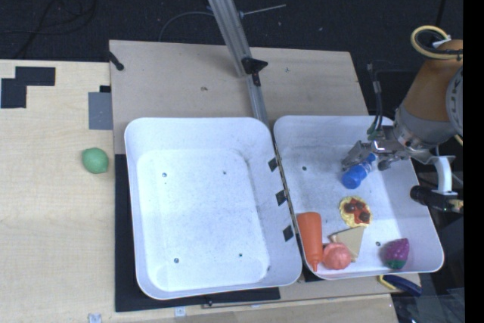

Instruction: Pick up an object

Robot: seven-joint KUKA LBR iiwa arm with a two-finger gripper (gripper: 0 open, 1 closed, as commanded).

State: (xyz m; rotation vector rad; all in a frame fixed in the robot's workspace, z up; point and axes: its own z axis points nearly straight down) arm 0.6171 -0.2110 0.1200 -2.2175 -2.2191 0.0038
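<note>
Plum [395,253]: we see a purple piece with a green top in the lower right corner of the right bin [318,144].
Pink ball [337,256]: bottom of the right bin, touching the carrot's right side and just below the wedge.
Carrot [310,239]: orange, lying lengthwise along the right bin's left wall, narrow end toward the bottom of the frame.
Wedge [350,240]: tan triangular piece between ball and pizza, touching the ball.
Pizza [355,210]: small round yellow piece with red spots, middle of the right bin, just above the wedge.
Blue piece [355,174]: short blue cylinder, tilted, right-centre of the frame, above the pizza and apart from it.
Gripper [363,158]: we note it low over the right bin, directly at the blue piece's upper end; one finger shows on the left of the piece; we cannot tell whether the fingers are spread or closed on it.
Arm [431,98]: grey with orange band, coming in from the right edge.
Left bin [147,136]: white, beside the right bin, walls touching at frame centre.
Green ball [95,160]: on the bench [45,200], left of the left bin, well apart from it.
Metal bar [231,23]: slanted, upper centre, behind the bins.
</note>
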